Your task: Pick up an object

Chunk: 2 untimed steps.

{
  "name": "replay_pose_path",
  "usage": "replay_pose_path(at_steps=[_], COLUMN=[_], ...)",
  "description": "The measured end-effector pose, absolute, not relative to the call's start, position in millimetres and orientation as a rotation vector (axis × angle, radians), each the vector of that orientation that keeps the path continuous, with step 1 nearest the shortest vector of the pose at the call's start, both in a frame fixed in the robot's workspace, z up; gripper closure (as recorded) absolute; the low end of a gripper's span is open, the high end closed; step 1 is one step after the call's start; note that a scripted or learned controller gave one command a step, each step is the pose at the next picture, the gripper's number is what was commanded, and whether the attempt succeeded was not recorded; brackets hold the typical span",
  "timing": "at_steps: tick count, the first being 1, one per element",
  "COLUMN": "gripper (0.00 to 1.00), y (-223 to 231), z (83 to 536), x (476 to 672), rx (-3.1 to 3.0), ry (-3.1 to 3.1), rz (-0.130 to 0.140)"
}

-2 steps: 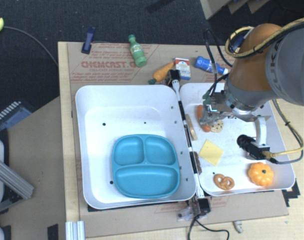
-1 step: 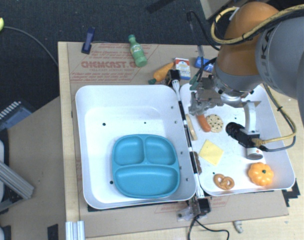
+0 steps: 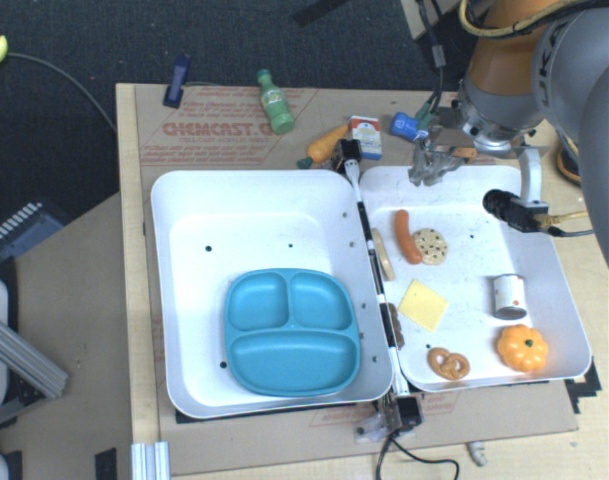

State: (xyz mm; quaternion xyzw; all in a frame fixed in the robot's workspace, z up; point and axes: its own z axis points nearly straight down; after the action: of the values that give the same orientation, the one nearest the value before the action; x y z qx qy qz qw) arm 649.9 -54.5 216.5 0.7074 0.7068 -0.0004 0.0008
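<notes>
The arm (image 3: pixel 544 58) hangs over the right bin's (image 3: pixel 569 298) far edge; whether the gripper (image 3: pixel 431 168) is open, I cannot tell. It holds nothing. The sausage (image 3: pixel 408 236) lies nearest: descend squarely, straddling it across its width.

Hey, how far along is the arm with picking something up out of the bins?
Nothing looks picked yet. The gripper is at the far edge of the right bin with nothing visible between its fingers. The hot dog, cookie, cheese slice, pretzel, small pumpkin and metal can lie on the bin floor. Left: descend on one, grasp, lift.
</notes>
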Motion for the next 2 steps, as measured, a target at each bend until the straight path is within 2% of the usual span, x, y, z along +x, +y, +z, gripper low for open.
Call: replay_pose_path(at_steps=[1,2], gripper=[0.00,0.00], y=[-53.6,-60.7], z=[216.8,183.7], x=[650.0,622.7], rx=[2.220,2.223], ry=[2.221,2.223], rz=[0.000,-0.004])
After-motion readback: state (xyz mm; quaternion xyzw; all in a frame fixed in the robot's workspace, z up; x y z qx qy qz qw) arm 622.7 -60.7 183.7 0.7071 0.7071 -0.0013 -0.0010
